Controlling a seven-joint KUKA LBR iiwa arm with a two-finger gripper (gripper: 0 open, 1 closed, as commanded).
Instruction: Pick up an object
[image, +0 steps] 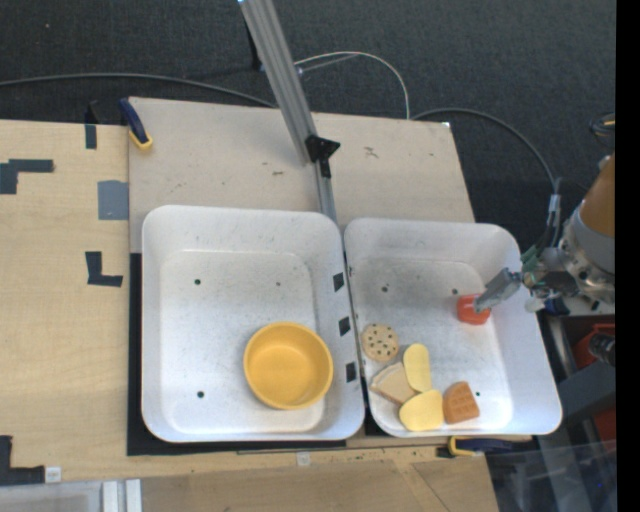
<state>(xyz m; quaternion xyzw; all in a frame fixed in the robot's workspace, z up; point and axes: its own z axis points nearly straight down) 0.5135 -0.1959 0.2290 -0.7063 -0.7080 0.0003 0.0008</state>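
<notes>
Free room vs. clutter in the two bins

Left bin (170, 300): floor mostly bare, one yellow bowl (288, 364) at the near right corner, rest open for descent. Right bin (430, 240): far half bare; near half crowded by a cookie (379, 342), pale yellow pieces (418, 390), a tan wedge (392, 382) and a brown-orange piece (461, 402), packed touching or just beside each other, little gap between them. Small red object (472, 311) near the right wall, gripper (497, 291) right at it, arm blocking that right rim. Slanted metal pole (290, 85) crosses above the far bench toward the bins' shared wall (343, 300), obstructing overhead approach there.
</notes>
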